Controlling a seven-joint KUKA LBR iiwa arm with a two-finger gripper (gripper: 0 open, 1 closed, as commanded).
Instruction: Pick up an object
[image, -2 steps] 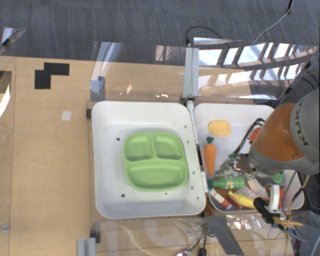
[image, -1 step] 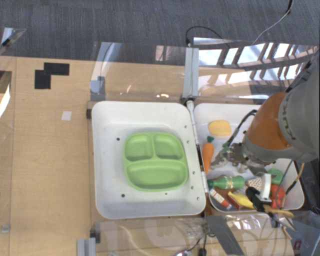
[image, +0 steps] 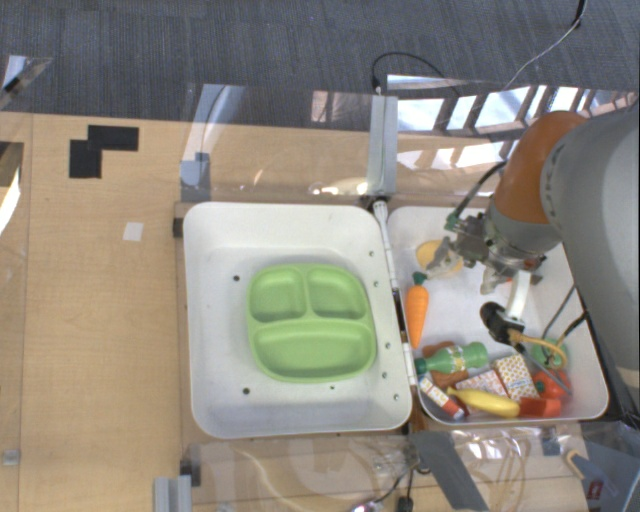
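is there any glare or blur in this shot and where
Camera view: bright window-like glare streaks the clear panels behind the two white bins; the grey arm with the orange band looms soft and out of focus; the green divided plate is evenly lit and sharp.

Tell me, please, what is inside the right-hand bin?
A carrot, a green bottle, a banana and small cartons crowd its near end. The arm covers the far right part.

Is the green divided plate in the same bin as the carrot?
No, the green plate lies in the left bin, while the carrot is in the right bin.
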